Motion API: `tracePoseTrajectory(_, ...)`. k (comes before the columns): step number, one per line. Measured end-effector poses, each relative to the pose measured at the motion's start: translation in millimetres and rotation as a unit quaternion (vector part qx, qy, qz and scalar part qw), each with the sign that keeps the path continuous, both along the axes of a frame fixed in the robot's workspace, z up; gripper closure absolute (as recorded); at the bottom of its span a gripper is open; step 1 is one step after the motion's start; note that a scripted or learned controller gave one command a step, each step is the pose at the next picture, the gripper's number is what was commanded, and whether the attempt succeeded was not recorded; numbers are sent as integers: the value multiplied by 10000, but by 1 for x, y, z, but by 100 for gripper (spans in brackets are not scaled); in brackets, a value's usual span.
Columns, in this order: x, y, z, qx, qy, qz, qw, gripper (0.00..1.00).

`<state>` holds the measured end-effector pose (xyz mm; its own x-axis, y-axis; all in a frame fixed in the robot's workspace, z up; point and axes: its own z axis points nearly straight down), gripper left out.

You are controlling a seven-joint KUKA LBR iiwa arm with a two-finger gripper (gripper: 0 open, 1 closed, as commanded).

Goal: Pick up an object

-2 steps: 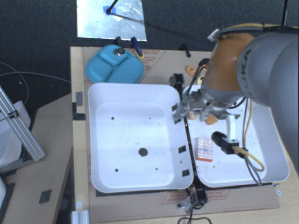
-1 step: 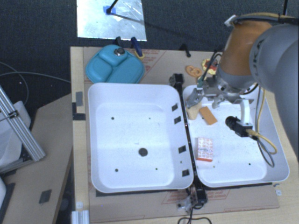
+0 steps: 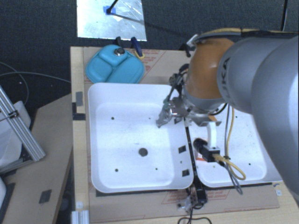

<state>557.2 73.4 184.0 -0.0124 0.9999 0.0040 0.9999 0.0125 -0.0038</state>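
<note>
The tool (image 3: 163, 118) hangs over the left bin's (image 3: 100, 125) right edge; a dark disc (image 3: 143, 152) lies toward the counter's front-left. Its opening I cannot tell.

Robotics lab, industrial arm (image 3: 261, 73) over two white bins (image 3: 100, 125), cardboard-topped bench (image 3: 154, 55), aluminium framing (image 3: 18, 129), loose cables (image 3: 231, 164)

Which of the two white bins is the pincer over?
The left bin, the one beside the blue sectioned tray. The pincer hangs above its right part; the right bin lies under the arm.

Open left bin (image 3: 107, 171) floor, arm (image 3: 243, 73) overhanging right
</note>
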Motion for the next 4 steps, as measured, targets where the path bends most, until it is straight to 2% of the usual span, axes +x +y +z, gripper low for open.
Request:
tracePoseTrajectory(1, 44, 42, 29, -8, -58, -22, 10000, 0)
tracePoseTrajectory(2, -20, 58, 89, -8, -28, -30, 10000, 0)
tracePoseTrajectory(3, 24, 117, 155, 3, -75, -16, 10000, 0)
tracePoseTrajectory(4, -57, 163, 127, -13, 6, -11, 10000, 0)
